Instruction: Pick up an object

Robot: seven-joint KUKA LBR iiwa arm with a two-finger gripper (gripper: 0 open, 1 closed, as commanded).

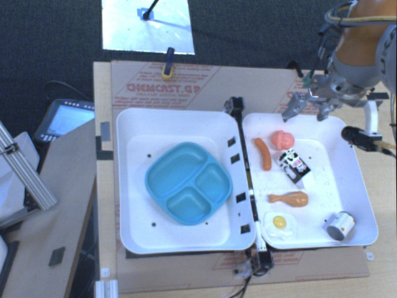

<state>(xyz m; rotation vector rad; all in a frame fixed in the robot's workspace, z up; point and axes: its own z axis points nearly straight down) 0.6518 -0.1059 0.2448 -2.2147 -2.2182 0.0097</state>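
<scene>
Grey metal pincer, fingers standing apart and gripping nothing, hanging over the far rim of the right bin, carried by the arm with the orange band

Candidates lying below and toward the near side: pink lump, closest; orange sausage just beside it; black-and-white carton, tilted; drumstick; fried egg; small grey can lying in the near right corner

Risk, judged: the lump, sausage and carton are crowding together, so descending fingers are likely nudging one aside or closing on two; the egg is lying flat and is probably slipping under the tips; the can may be rolling away

Surroundings: left bin holding a blue divided plate; black clips running along the seam between the bins; nothing is standing between pincer and lump
</scene>
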